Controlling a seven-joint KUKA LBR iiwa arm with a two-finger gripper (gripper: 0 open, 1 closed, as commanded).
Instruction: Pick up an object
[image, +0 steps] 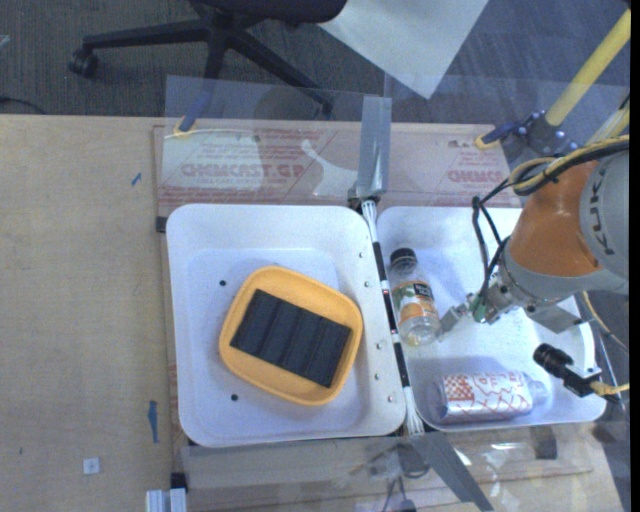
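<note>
A small clear plastic bottle (412, 300) with a black cap and a green-and-orange label lay on its side in the shallow white right-hand bin (450, 232), cap pointing toward the far edge. It was the candidate object closest to the arm, and everything else is placed from it here.

Just right of the bottle, the two-finger gripper (468, 312) hung low over the bin floor. A grey tip reached toward the bottle's lower half and sat very close to it, though contact could not be made out. Whether the gripper was apart or together could not be told from this angle, and nothing was visibly held in it. Further right of the bottle rose the grey arm with its orange band (555, 240), trailing black and yellow cables.

Nearer the camera than the bottle, in the same bin, a silvery cylindrical pack with a red-and-white pattern (487, 393) lay lengthwise, apart from the bottle.

Immediately left of the bottle ran the raised rims where the two bins met. Beyond them, well left of the bottle, the shallow white left-hand bin (195, 290) held a rounded yellow plastic tray (240, 310), tilted, with a black ribbed insert (292, 338) filling its middle.
</note>
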